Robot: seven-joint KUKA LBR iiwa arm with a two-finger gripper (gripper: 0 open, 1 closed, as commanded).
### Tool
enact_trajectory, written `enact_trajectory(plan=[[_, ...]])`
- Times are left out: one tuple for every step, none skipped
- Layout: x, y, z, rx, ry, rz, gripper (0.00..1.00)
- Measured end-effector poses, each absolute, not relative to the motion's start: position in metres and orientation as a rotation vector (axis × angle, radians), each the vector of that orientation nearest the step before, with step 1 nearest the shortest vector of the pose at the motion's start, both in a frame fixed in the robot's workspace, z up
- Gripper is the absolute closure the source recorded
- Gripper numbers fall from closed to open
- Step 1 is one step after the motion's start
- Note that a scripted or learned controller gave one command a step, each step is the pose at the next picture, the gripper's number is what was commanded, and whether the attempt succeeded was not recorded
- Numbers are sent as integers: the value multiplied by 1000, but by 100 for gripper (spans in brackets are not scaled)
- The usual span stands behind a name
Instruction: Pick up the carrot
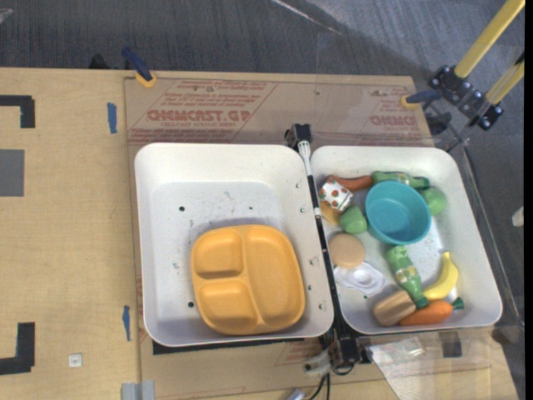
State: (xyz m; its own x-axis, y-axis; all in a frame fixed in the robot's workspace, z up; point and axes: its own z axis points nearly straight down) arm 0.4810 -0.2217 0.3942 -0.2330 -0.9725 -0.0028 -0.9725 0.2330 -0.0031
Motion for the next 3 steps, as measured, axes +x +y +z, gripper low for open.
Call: enact_trajectory(plan=[[481,-222,369,-2330,2102,4,0],[484,-221,382,-2321,2102,-8,100],[483,-221,381,-2321,2102,-5,0]])
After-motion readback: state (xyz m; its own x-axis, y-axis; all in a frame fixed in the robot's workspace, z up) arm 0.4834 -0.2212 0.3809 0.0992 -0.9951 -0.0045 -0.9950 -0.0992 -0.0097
